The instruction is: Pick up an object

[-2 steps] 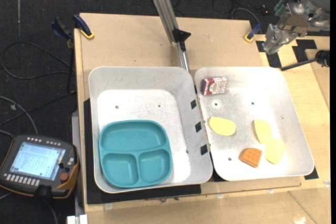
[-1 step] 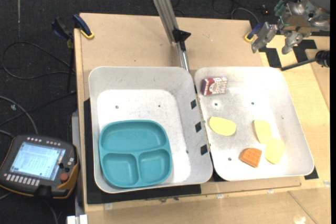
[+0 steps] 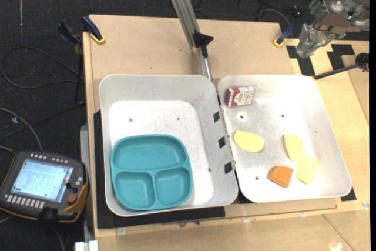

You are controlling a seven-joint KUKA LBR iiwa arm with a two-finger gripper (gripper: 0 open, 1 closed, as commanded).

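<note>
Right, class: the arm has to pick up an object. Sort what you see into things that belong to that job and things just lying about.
Belongs to the job:
gripper
small carton
yellow oval piece
yellow piece
pale yellow piece
orange piece
right bin

Just lying about:
teal divided tray
left bin
handheld control pendant

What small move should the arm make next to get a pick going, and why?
Probably bring the gripper down and left over the right bin, toward the small carton. The gripper hangs beyond that bin's far right corner with nothing between its fingers, and the carton lies apart from the yellow pieces.
</note>
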